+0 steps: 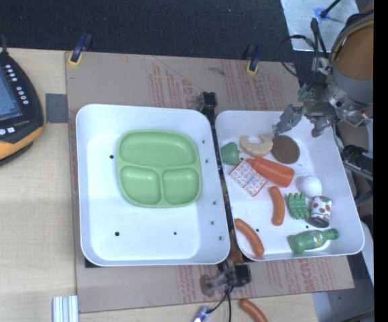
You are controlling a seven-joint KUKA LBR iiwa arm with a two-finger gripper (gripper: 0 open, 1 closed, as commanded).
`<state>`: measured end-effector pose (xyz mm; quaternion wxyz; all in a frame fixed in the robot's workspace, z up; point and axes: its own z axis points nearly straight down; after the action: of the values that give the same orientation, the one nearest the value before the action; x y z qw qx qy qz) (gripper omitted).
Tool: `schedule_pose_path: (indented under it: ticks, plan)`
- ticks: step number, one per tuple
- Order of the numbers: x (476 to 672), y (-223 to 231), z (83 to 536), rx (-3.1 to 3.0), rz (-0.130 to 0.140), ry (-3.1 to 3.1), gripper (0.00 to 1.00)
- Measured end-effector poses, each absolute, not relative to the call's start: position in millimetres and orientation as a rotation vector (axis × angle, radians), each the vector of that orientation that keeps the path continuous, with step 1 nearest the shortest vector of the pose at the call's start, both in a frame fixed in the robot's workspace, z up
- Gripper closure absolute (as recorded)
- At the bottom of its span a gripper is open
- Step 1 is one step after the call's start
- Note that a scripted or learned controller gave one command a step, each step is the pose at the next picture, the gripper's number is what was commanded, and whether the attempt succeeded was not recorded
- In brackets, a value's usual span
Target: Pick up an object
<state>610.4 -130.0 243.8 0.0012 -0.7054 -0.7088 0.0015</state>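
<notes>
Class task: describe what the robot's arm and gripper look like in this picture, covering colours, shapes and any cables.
The arm is rounded, grey with an orange band above the wrist. Thin dark cables loop beside it. The gripper is small, of grey metal, with two slim fingers.

Both bins, the left (93,180) and the right (344,180), look like smooth, faintly glossy white plastic. The green tray (159,166) is matt plastic. Brown cardboard (147,79) lies flat and dull over pale wood-grain bench (19,233). The green bottle (312,239) shines glossily.
</notes>
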Motion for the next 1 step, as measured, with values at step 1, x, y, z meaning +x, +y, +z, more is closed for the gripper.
schedule_pose_path:
  ticks: [1]
  plan:
    - [647.3,-176.3,110.2,-2.216,0.007,-2.225,0.00]
